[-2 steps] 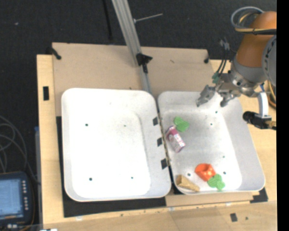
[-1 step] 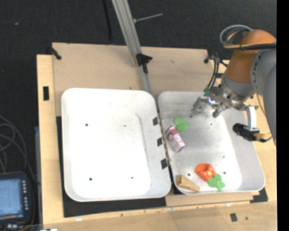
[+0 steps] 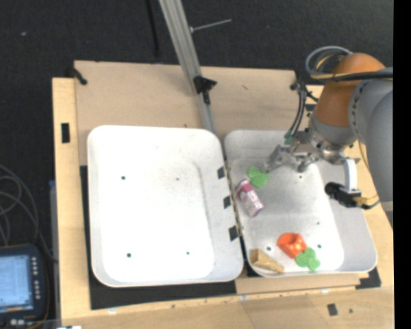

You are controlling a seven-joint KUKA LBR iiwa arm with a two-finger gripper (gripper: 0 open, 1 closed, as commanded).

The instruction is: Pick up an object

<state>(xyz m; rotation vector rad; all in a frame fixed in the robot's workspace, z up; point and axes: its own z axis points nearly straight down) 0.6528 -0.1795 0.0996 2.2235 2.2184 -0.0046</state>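
Observation:
My gripper (image 3: 286, 163) hangs over the back part of the right bin (image 3: 349, 232), its fingers spread open with nothing between them. Just to its left, near the left fingertip, a small green object (image 3: 258, 177) lies on the bin floor. A pink and purple can (image 3: 249, 198) lies on its side in front of that, by the bin's left wall. At the bin's front sit an orange-red object (image 3: 291, 242), a second green piece (image 3: 307, 259) touching it, and a tan wedge (image 3: 266, 260).
The left bin (image 3: 154, 204) lies beside the right one, with black clips (image 3: 227, 201) along the shared edge. A slanted metal pole (image 3: 185, 53) rises behind the bins. The arm's grey and orange wrist (image 3: 346, 98) overhangs the right bin's back corner.

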